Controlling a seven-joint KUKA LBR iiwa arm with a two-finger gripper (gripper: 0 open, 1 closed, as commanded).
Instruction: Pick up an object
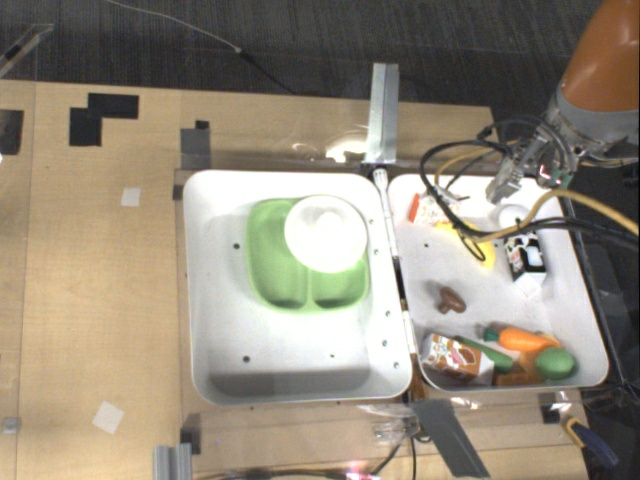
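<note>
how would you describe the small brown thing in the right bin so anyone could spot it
Look in the right-hand shallow white bin. Near its middle, on bare floor, lies a small dark brown rounded lump. Its neighbours along the near edge are brighter: an orange carrot-shaped toy and a green ball.

Arm (603, 53) enters from upper right corner, orange band w/ grey section below it, angled down-left. Wrist area wrapped in loose black + yellow cables looping out to the left. Gripper (508, 183) at the lower-left end of the wrist, small, greyish, pointing down-left; too small and cluttered by cables to read finger state. Nothing visible betw. the fingers. Arm body partly cut off by the frame's top and right edges, so only wrist end + band section visible.
</note>
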